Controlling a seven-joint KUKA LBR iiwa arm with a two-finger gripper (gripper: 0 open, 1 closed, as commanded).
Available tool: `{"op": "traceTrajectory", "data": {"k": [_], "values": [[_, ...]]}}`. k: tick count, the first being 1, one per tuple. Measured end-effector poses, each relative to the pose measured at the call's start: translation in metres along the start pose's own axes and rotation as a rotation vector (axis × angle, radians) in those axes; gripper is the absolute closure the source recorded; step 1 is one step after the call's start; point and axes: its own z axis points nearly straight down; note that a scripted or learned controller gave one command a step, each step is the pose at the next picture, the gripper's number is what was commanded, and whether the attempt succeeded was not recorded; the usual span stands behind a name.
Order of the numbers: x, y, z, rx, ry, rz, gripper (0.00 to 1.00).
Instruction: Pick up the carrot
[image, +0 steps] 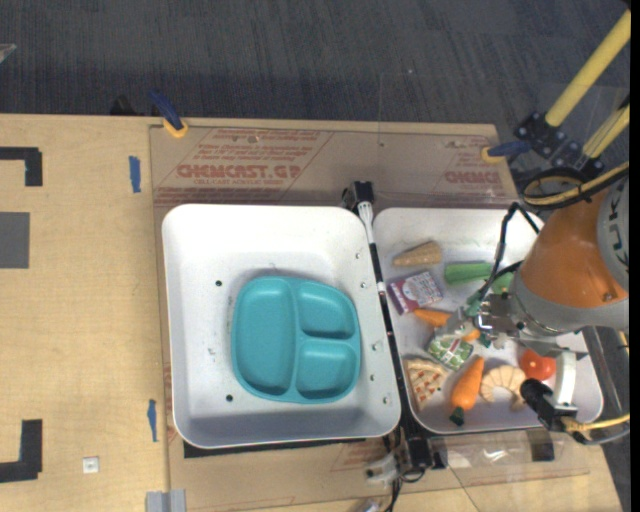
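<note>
We judge the carrot (467, 385) light, stiff and smooth, best pinched mid-body, though we cannot tell the state of the gripper (487, 318).

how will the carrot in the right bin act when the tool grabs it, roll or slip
The carrot looks like a rigid, light toy, so it should probably keep its shape. Its tapered, rounded body may slip toward the thin end or roll if squeezed off-centre. It lies close among the pizza slice and croissant, so a push would likely nudge those too.
</note>
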Motion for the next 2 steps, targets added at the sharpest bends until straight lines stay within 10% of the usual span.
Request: {"op": "traceTrajectory", "data": {"k": [1,2], "values": [[0.006,0.022,0.019,0.018,-0.005,0.055,0.00],[-0.007,-0.014,0.024,0.032,0.008,-0.082,0.00]]}}
